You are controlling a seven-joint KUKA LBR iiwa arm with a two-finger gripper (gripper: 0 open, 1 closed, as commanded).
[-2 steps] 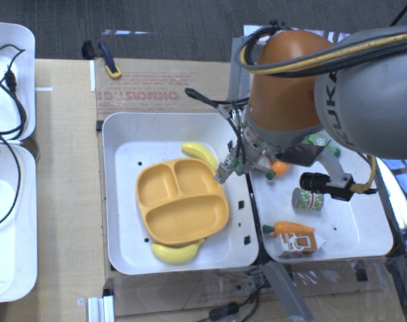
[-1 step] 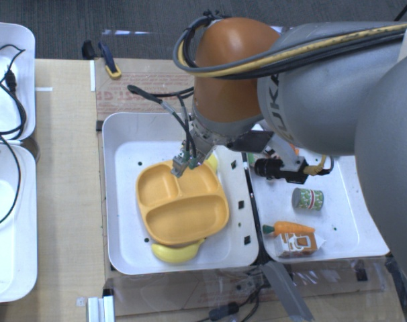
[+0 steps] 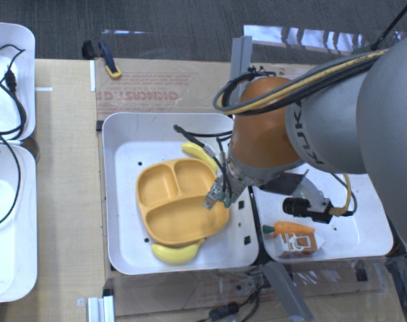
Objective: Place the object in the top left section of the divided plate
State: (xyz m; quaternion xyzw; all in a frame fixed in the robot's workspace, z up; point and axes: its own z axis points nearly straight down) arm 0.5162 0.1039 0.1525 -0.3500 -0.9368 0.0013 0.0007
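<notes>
A: Gripper [image 3: 215,196] first. How wide is it, and is anything in it?

B: I cannot tell how it is set. What shows is a small greenish-grey tip at the end of the grey arm with the orange band [image 3: 267,129], low over the right edge of the orange plastic divided plate [image 3: 180,203]. It is too small and blurred to judge, and I see nothing clearly caught in it.

A: Is it touching the plate?

B: It overlaps the plate's right rim, about where the upper right section meets the large lower section. Whether it is touching or just above, I cannot say.

A: And the object?

B: 2 yellow banana-shaped pieces lie in the left white bin [image 3: 119,180]. The upper yellow curved banana [image 3: 200,154] sits against the plate's top right rim, just beside the gripper and partly under the arm. The lower yellow banana [image 3: 176,251] pokes out from under the plate's bottom edge.

A: The right bin?

B: The right white bin [image 3: 371,237] has a small orange carrot with a green tip [image 3: 287,229] beside a small orange-and-white box [image 3: 297,244].
</notes>
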